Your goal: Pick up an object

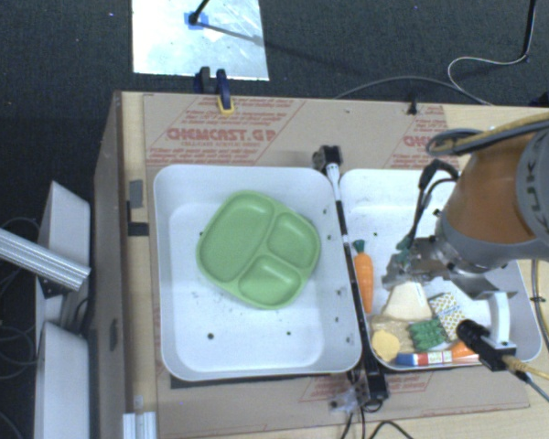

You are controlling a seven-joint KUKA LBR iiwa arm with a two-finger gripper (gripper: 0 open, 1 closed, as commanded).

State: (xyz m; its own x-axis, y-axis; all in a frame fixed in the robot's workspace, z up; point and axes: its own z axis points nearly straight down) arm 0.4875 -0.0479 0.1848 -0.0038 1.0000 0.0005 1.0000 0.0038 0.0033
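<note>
The right bin (pixel 384 199) holds a heap of small items along its near side: an orange carrot (pixel 364 279) lying beside the divider, a pale wedge-shaped piece (pixel 404 303), a yellow round piece (pixel 385 343), a green block (pixel 427 334), a patterned packet (pixel 447 310) and a marker-like stick (pixel 436 358). My gripper (pixel 404 265) reaches down into this bin from the right, just above the pale wedge and right of the carrot. The grey arm with its orange band (pixel 494 199) covers the bin's right part.
The left bin (pixel 188 337) holds a green divided plate (pixel 259 248), lying flat near its middle. A black clamp bar (pixel 340 227) runs along the divider between the bins. Cables trail at the bench's right side.
</note>
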